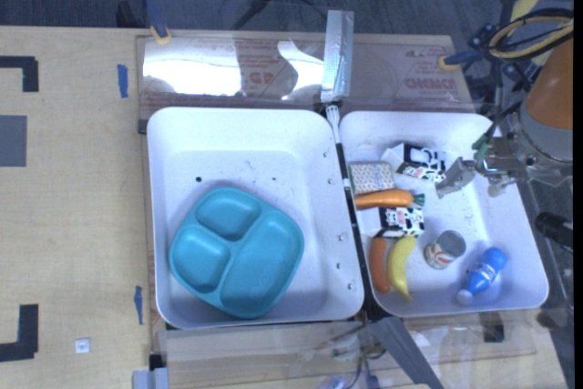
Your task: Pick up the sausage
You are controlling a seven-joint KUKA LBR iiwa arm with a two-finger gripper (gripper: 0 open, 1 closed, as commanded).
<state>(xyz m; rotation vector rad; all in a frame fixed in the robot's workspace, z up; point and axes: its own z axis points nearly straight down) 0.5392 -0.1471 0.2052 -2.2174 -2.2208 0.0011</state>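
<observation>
Bench [64, 196]: pale wood, carrying two shallow white bins side by side. Left bin [182, 141]: holds a blue sectioned plate [237, 250], lying flat toward its near side, well apart from the work. Right bin [519, 223], taken as landmark: all small goods are gathered here, most crowded against its left wall. Arm: reaches over the right bin's far right corner, the end effector [460, 176] hanging low above the bin's upper middle; whether released or clenched cannot be told, and nothing is seen in it. Items in the right bin: carrot [384, 199] lying crosswise at left centre; banana [400, 264] at near left; sausage [379, 265], the task's thing, orange-brown, hard against the left wall and touching the banana, so a grasp looks cramped; blue bottle [481, 274] at near right; small round can [444, 249] at centre; black-and-white packet [422, 162] toward the far side.
</observation>
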